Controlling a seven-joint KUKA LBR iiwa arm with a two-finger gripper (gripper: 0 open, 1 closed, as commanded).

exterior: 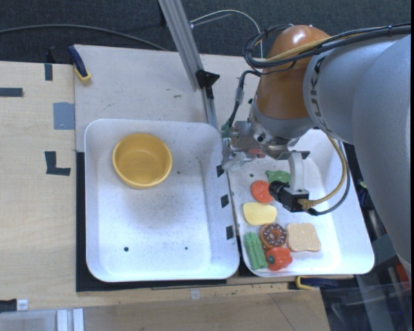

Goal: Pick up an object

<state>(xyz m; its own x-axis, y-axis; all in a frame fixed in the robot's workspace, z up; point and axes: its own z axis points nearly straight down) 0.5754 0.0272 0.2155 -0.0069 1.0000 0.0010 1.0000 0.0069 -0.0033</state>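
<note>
Lower right of frame, nearest us: we note a cluster of toy food in the right bin (pixel 345 257). A red pepper-like piece (pixel 279 257) and a green ridged piece (pixel 254 249) lie at the near edge, touching. Just above sits a brown doughnut (pixel 273 235) with speckled icing, and beside it to the right a tan bread slice (pixel 303 238). A yellow, rounded, flat piece (pixel 259 214) lies above the doughnut. Above that we see a red-orange tomato-like piece (pixel 261 191) and a small green piece (pixel 278 176), partly hidden by the arm's black fitting.

Left bin (pixel 152 254): a yellow bowl (pixel 142 159), upright, in its upper left part, well apart from the food.

The gripper (pixel 236 150) hangs over the upper left corner of the right bin, near the divide. We cannot tell how its fingers stand; nothing visible between them.

Further up, the orange band (pixel 290 67).
</note>
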